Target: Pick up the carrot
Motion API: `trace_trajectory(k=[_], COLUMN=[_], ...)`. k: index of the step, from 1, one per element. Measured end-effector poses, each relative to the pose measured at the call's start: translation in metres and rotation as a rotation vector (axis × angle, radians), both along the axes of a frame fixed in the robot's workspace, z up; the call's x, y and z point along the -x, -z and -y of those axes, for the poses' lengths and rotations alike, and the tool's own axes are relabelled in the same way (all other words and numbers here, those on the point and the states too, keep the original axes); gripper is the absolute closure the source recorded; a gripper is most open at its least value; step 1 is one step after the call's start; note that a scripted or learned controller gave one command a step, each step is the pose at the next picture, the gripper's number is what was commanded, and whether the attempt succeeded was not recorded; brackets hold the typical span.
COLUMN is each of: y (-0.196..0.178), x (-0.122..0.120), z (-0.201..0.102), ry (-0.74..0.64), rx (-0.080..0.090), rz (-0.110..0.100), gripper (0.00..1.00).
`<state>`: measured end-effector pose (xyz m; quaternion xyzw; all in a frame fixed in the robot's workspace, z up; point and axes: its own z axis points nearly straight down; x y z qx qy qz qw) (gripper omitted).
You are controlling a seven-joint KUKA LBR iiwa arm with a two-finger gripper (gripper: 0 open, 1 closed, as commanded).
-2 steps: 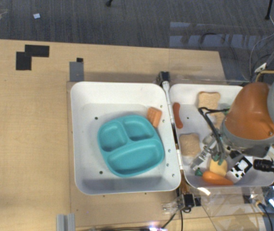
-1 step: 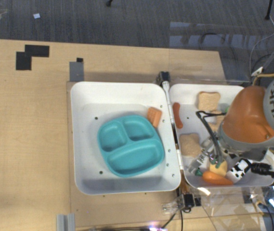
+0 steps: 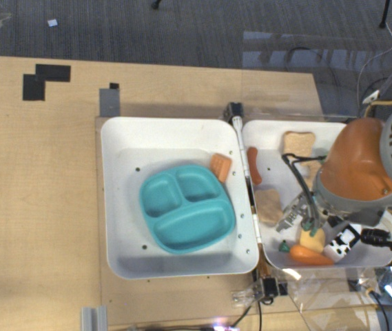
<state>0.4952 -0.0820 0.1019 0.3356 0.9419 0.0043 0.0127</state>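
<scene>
The carrot lies at the right bin's near edge, beside a yellow piece. The gripper hovers just above (open or closed, I cannot tell).

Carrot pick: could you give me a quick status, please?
Gripper low in right bin. Carrot lying just below it, ungrasped. Yellow piece between them.

teal divided plate in left bin; toast in right bin.
</scene>
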Motion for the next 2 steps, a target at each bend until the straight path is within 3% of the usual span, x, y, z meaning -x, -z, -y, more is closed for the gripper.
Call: trace_trajectory(k=[1,2], y=[0.0005,0.0005], x=[0.0003,0.0003], z=[-0.0002,-0.0003], ry=[0.001,0.001], rx=[0.000,-0.001], rz=[-0.001,-0.001], gripper=[0.00,0.00])
